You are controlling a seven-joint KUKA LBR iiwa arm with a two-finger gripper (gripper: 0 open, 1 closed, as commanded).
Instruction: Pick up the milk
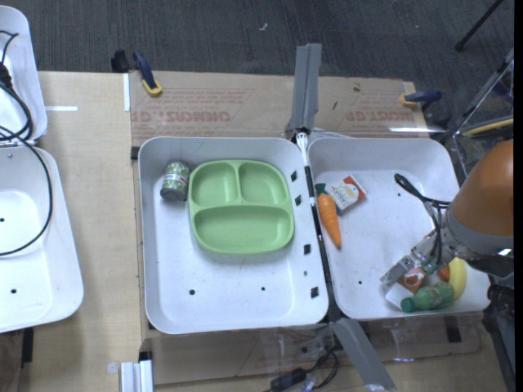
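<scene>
Two shallow white bins sit side by side on the bench. The left bin [163,300] holds a pale green three-compartment plastic plate [241,206] near its centre, and a small cylindrical can with a greenish label [175,180] lying just beside the plate's left edge.

The right bin [368,300] holds an orange toy carrot [328,217] close to its left wall, its length running up and down the frame. Touching the carrot's upper right is a small white milk carton with orange-red print [348,193], lying flat and tilted, in the upper left part of this bin.

The grey arm with its orange band [490,190] reaches in from the right. Its gripper [417,266] is low in the bin's lower right corner, among a cluster of items: a yellow banana-shaped piece [458,278], a green rounded toy [427,298], and a small reddish packet [413,280]. Gripper and milk carton are well apart. Whether the gripper is open or closed cannot be made out in the clutter.
</scene>
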